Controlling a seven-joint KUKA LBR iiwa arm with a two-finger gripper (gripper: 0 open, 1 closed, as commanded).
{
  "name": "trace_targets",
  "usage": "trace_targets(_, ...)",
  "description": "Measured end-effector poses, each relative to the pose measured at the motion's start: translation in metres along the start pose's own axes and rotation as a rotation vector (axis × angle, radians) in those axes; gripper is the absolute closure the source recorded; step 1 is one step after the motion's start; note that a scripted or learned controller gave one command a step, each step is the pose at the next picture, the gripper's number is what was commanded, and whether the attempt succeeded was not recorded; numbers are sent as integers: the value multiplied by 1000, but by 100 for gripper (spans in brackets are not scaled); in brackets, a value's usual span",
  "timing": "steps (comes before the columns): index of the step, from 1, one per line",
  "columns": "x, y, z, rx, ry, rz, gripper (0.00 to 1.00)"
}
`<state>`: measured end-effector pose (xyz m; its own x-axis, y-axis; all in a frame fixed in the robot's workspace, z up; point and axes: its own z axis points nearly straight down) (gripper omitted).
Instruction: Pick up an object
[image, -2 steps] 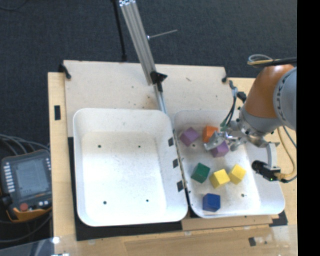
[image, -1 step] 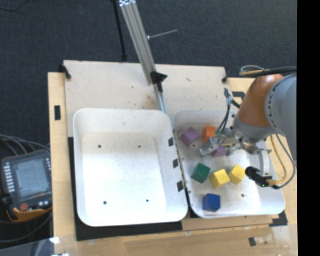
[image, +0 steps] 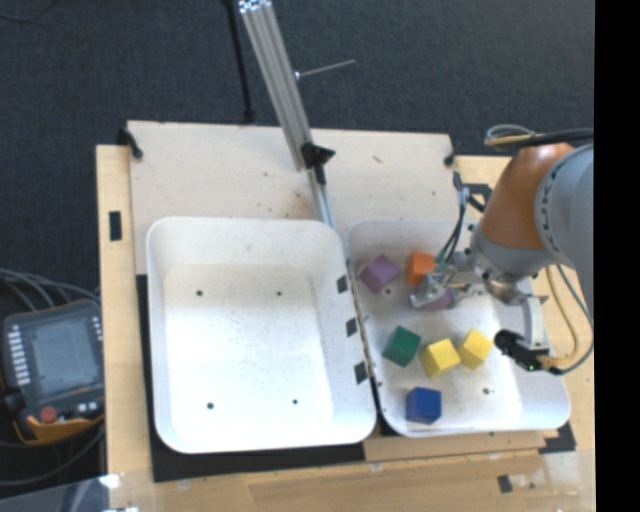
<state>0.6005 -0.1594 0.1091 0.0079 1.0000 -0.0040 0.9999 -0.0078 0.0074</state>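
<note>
The right bin (image: 540, 400) holds several small blocks. A purple block (image: 379, 272) lies at its upper left and an orange block (image: 419, 266) sits just to its right. Lower down are a green block (image: 402, 346), two yellow blocks (image: 439, 356) (image: 476, 347) and a blue block (image: 423, 404). My gripper (image: 432, 293) is low in the bin, just below the orange block, with something purplish at its tip. The wrist hides how its tip meets that piece.
The left bin (image: 250, 335) lies beside the right one, with a divider edge (image: 355, 320) between them. A slanted metal post (image: 285, 90) rises from the bench behind the bins. A teach pendant (image: 55, 360) sits at the far left.
</note>
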Motion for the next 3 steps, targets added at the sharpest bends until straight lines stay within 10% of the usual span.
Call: trace_targets(3, 19, 16, -171, -1, 2, -12, 100)
